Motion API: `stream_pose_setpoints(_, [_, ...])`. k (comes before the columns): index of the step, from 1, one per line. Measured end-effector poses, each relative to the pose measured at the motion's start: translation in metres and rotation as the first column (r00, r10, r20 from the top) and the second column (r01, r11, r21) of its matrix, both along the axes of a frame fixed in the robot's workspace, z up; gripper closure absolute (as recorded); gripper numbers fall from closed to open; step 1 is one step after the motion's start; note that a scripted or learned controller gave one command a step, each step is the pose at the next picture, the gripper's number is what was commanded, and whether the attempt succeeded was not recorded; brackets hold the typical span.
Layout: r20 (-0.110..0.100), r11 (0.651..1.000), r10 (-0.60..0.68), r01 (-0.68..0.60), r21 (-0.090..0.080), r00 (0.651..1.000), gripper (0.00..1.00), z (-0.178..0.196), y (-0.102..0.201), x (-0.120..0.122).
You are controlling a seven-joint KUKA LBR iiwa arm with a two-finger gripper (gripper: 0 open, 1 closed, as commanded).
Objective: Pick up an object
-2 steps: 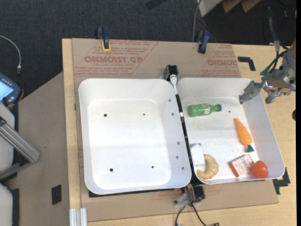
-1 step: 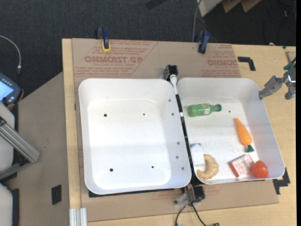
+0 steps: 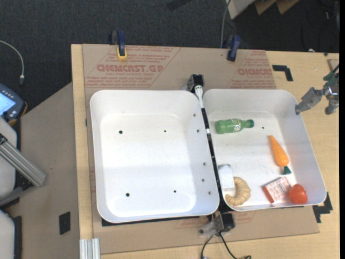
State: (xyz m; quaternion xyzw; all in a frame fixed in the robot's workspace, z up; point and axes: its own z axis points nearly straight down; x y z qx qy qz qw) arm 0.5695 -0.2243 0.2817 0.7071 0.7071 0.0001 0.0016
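Note:
The right bin [image 3: 253,104] holds a green bottle [image 3: 234,125] lying on its side near the back, and an orange carrot [image 3: 279,151] at the right. A red tomato [image 3: 297,194] sits in the front right corner, touching a red and white packet [image 3: 276,190]. At the front left lie a tan croissant-shaped pastry [image 3: 240,192] and a small white object [image 3: 225,176]. My gripper [image 3: 315,107] hovers at the right edge of the view, over the bin's back right corner. Its fingers stand apart and open with nothing between them.
The left bin [image 3: 143,155] lies beside the right one, their rims meeting at a black divider [image 3: 207,136]. Blue clamps [image 3: 119,41] [image 3: 233,46] hold the cardboard-covered bench at the back. A cable [image 3: 213,242] hangs off the front edge.

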Motion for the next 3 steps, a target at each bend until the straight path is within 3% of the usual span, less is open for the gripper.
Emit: stream_pose_setpoints(3, [0.0, 1.0, 0.0, 0.0, 0.0, 1.0, 0.0, 0.0, 0.0, 0.0])
